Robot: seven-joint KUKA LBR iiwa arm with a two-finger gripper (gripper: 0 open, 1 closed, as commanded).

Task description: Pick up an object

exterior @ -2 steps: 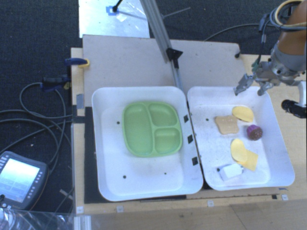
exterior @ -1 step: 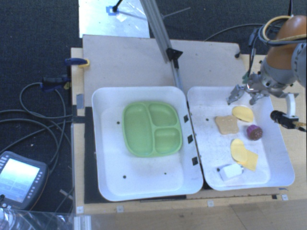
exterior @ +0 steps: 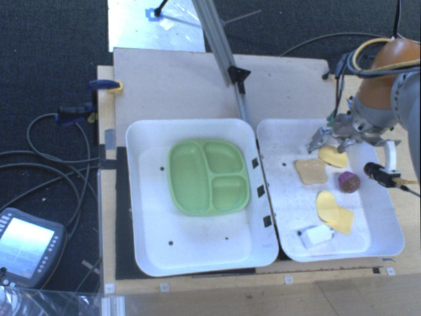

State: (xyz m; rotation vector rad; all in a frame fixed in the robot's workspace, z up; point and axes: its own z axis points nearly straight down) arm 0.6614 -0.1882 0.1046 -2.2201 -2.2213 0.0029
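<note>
A pale bench on dark carpet carries two white bins. At right of frame, the tool, fingers apart, hovers at a yellow piece in the right bin

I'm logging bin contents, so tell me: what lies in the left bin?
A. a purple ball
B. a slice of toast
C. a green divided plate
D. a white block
C: the green divided plate lies in the left bin, while the small items sit in the right bin.
</note>
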